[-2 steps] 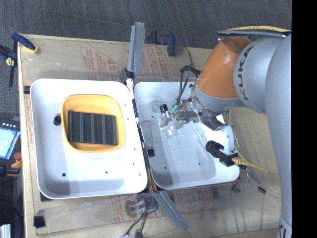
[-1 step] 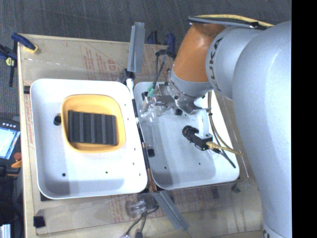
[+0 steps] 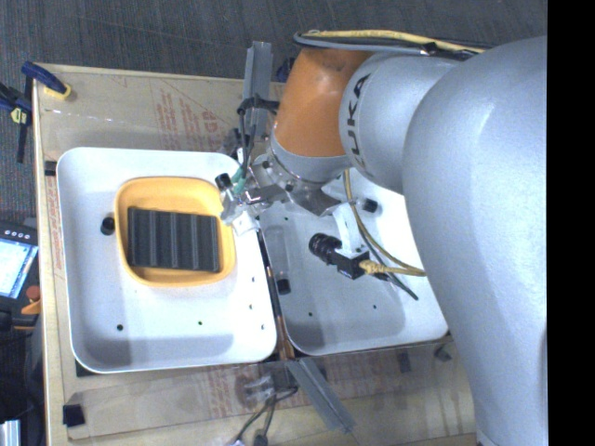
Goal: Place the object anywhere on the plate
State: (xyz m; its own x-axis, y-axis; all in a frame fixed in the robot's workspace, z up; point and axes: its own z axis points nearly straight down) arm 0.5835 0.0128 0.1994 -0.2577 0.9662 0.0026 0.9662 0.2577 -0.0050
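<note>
- A yellow plate (image 3: 177,193) is seen lying in the left white bin (image 3: 93,333), toward that bin's upper middle.
- A dark ribbed block (image 3: 174,240) is seen resting on the plate, covering most of its centre; its ridges run roughly top to bottom in the view.
- The gripper (image 3: 234,203) is located at the plate's right edge, just beside the ribbed block's upper right corner and close to the divide between the two bins.
- Whether the fingers are spread or pressed together cannot be told, since they are small and partly hidden under the wrist.
- The grey arm (image 3: 446,156), with its orange band (image 3: 316,105), is seen reaching in from the right and covering much of the right white bin (image 3: 344,333).
- A small black part with a cable (image 3: 335,252) is seen over the right bin, below the wrist.
- Both bins are carried by a light wooden tabletop (image 3: 139,100), where a blue clamp (image 3: 45,77) is seen at the upper left corner.
</note>
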